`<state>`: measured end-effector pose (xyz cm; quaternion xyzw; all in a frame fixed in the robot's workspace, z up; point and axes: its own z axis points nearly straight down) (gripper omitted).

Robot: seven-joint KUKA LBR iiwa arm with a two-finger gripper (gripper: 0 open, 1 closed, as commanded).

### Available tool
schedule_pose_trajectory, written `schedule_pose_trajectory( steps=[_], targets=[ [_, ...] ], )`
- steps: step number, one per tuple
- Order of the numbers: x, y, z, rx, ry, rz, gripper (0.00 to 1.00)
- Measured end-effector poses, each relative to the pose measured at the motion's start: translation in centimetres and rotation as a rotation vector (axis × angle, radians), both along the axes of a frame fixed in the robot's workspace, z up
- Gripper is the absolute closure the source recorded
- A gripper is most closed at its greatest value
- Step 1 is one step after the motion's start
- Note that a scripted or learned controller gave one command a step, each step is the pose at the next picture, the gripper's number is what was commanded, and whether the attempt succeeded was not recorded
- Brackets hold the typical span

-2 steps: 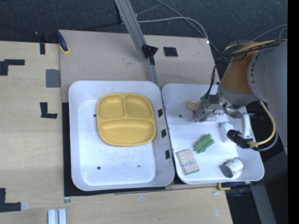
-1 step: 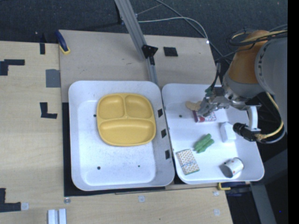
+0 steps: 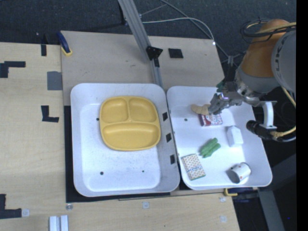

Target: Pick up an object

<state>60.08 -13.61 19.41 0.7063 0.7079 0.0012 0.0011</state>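
My gripper (image 3: pixel 215 106) hangs over the back of the right bin (image 3: pixel 257 150), directly above a red-and-white packet (image 3: pixel 211 120) and beside a tan piece (image 3: pixel 198 109) that lies just to its left. Further forward in the same bin lie a green object (image 3: pixel 210 147), a small white block (image 3: pixel 234 135), a checkered packet (image 3: pixel 193 166) and a small cup on its side (image 3: pixel 238 172). Nothing shows between the fingers.
The left bin (image 3: pixel 82 129) holds a yellow divided plate (image 3: pixel 130 122). A grey pole (image 3: pixel 139 30) slants in from the top behind the bins. Cables trail along the arm on the right (image 3: pixel 274 134).
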Motion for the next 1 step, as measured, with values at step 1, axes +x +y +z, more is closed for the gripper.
schedule_pose_trajectory(
  steps=[1],
  targets=[
    [-0.35, -0.34, 4.42, -0.001, 0.000, -0.001, 1.00]
  ],
)
